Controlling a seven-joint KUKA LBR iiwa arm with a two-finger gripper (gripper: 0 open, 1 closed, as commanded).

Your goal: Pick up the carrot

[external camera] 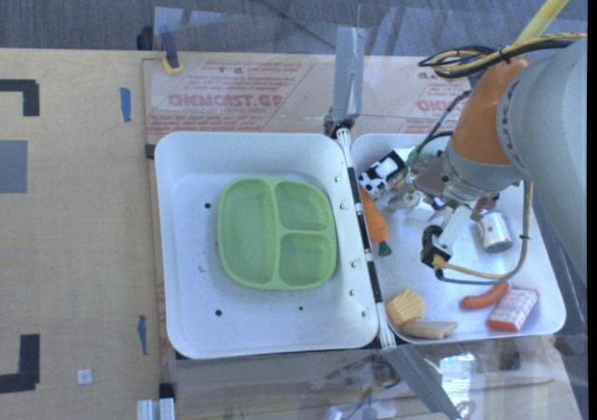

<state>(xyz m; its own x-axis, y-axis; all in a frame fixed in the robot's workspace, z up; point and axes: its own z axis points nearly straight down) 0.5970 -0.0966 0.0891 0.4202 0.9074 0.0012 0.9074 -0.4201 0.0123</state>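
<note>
Carrot (374, 219) lies in right bin (550, 315) against its left wall, just left of gripper (407, 196), apart from it, not grasped. Finger state: cannot tell. Cardboard (233, 96) behind left bin (182, 250) carries red lettering, partly legible "CHEMCAST".

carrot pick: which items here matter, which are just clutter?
Job:
carrot, by the right bin's left wall
gripper

Lying about:
green divided plate, left bin
black-and-white toy
sausage
red-and-white packet
cheese wedge
</note>
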